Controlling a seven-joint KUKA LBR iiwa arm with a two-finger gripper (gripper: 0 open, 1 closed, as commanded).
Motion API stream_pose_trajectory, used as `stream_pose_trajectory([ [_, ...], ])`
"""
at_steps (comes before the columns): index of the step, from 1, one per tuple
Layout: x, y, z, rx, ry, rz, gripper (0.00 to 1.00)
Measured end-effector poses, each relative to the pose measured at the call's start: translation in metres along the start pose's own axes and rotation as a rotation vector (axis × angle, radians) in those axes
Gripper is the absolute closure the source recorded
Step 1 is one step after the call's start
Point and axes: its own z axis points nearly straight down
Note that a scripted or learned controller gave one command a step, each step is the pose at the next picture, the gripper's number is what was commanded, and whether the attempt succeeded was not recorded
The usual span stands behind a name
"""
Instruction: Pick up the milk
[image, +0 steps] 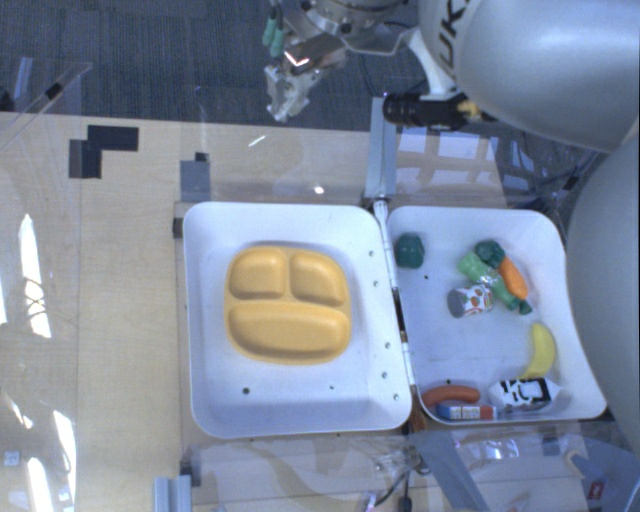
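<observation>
The milk (523, 393) is a small white carton with black patches. It lies on its side in the front right corner of the right bin (440, 345). My gripper (284, 102) hangs high beyond the far edge of the left bin (205, 330), over the bench and far from the milk. Nothing shows beneath it or in its grasp.
A yellow divided tray (289, 303) lies in the left bin. The right bin also holds a banana (541, 350) just behind the milk, a red sausage (450, 395) and a small red bottle (465, 411) to its left, a printed can (472, 300), a carrot (513, 280) and green pieces (409, 250).
</observation>
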Motion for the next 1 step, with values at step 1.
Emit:
stream_pose_trajectory([
  [1, 0.0003, 0.0012, -0.0126, -0.009, -0.003, -0.002, 1.0],
])
